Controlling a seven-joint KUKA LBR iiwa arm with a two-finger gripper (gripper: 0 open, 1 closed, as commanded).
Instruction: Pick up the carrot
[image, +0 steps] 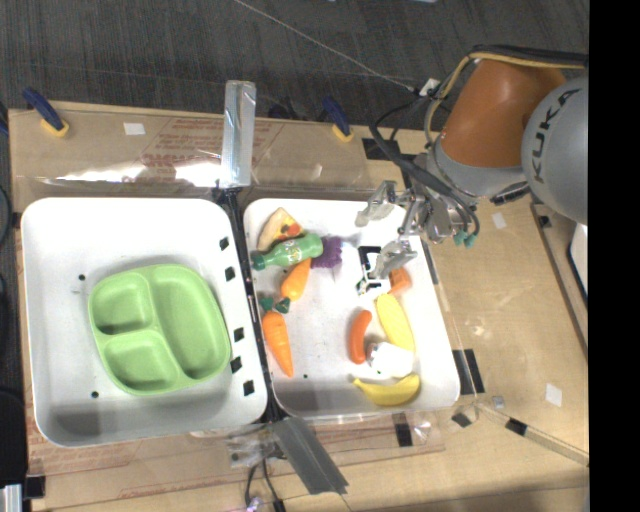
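Arm: grey KUKA arm with orange band (505, 110), upper right of the frame, wrist over the right bin's upper right corner.
Left bin: shallow white plastic bin (50, 260) holding a green three-compartment plate (158, 326).
Right bin: shallow white plastic bin (320, 385) crowded with toy food.
Gripper: two-finger metal gripper (385, 265), whether spread or closed I cannot tell; nothing visibly held.
Carrot: long orange toy carrot (277, 340), lower left of the right bin, lying flat.
Progress: pick apparently not yet made; reaching, grasping, lifting remain.

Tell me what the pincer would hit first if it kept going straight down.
Probably the small orange piece just beneath the pincer, beside the banana; depth is hard to judge from above.
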